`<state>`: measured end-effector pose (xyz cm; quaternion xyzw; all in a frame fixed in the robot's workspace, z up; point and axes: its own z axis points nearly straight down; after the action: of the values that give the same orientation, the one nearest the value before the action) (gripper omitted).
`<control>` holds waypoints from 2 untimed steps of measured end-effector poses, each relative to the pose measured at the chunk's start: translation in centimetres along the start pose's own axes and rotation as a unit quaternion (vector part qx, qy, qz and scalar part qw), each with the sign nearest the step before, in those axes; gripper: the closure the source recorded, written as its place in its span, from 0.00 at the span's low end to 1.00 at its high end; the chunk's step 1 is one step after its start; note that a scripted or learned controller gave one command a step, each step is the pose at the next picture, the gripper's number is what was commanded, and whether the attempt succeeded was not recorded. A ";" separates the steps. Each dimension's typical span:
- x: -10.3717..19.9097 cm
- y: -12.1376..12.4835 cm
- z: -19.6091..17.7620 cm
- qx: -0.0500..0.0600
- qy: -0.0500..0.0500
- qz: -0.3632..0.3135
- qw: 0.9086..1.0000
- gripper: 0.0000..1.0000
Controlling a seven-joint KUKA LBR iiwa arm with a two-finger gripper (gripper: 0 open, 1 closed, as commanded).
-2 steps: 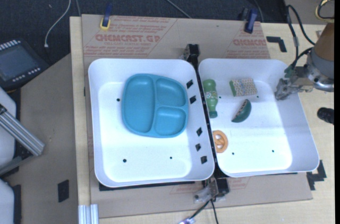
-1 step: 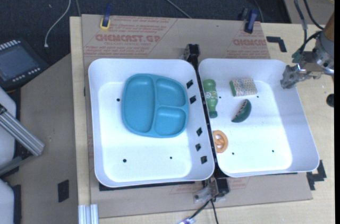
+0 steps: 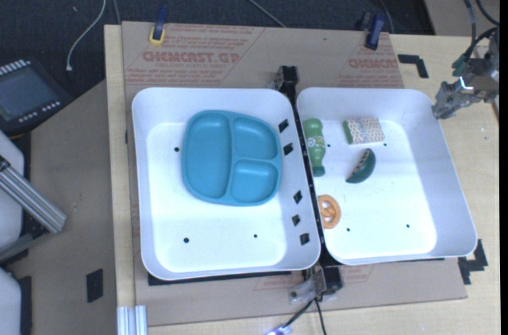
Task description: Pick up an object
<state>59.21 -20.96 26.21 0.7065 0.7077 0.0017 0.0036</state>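
In the right bin (image 3: 444, 190), toward its upper left part, lie a green bottle (image 3: 315, 147), a speckled block (image 3: 363, 131), a dark green wedge (image 3: 361, 167) and, lower down, an orange pretzel (image 3: 329, 209). The left bin (image 3: 159, 230) holds a blue divided plate (image 3: 232, 158). The gripper (image 3: 456, 94) hovers at the frame's right edge, outside the right bin's upper right corner, holding nothing; how far it is open cannot be told.

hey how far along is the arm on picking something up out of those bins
Nothing looks done yet. The end effector sits at the right bin's far right corner, outside its rim, with nothing visible in it. The green bottle, patterned block, green wedge and pretzel all lie in that bin. Reaching, grasping and lifting remain.
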 end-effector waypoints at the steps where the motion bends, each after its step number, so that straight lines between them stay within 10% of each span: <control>1: 5.7 -1.6 -0.4 0.004 0.003 -0.002 1.000 1.00; 2: 9.8 -3.4 0.8 0.005 0.003 -0.001 1.000 1.00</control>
<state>55.83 -11.15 25.34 0.7058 0.7084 -0.0001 -0.0022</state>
